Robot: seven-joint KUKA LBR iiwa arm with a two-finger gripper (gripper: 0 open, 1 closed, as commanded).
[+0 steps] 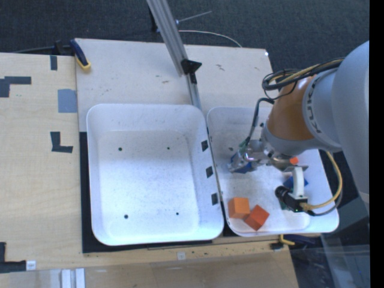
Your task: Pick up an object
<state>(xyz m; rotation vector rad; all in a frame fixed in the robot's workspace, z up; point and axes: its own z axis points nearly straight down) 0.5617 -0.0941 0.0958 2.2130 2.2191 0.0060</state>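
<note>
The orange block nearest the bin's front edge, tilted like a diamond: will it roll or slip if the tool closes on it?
The orange block looks flat-faced and solid, so it probably slides rather than rolls. It seems to touch the other orange block, so a push may shift both. It sits near the right bin wall, which may crowd the tool.

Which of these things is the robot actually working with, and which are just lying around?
Job:
- gripper
- two orange blocks
- right bin

Lying about:
- left bin
- yellow-handled clamp
- metal pole
- grey tape patches
</note>
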